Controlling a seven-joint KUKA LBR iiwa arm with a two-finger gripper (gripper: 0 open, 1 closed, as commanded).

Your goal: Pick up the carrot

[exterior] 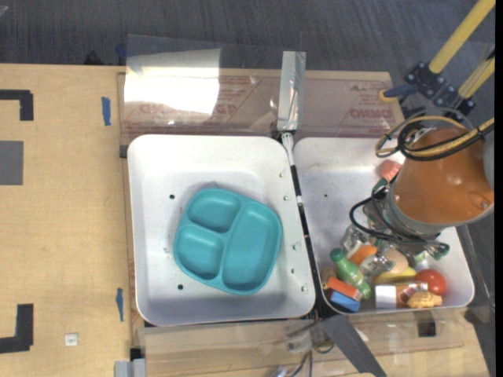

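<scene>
Orange carrot [362,252] just left of your pincer [383,254], right bin [330,179].
You cannot tell the pincer's state; teal divided plate [228,240] lies well left.

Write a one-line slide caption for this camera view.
Gripper low over toy food in the right bin; teal tray in the left bin.

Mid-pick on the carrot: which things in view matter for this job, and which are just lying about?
Belongs to the job:
carrot, the orange piece in the right bin
gripper, low over the toy pile

Just lying about:
teal divided plate in the left bin
green piece
red tomato
yellow piece
</scene>
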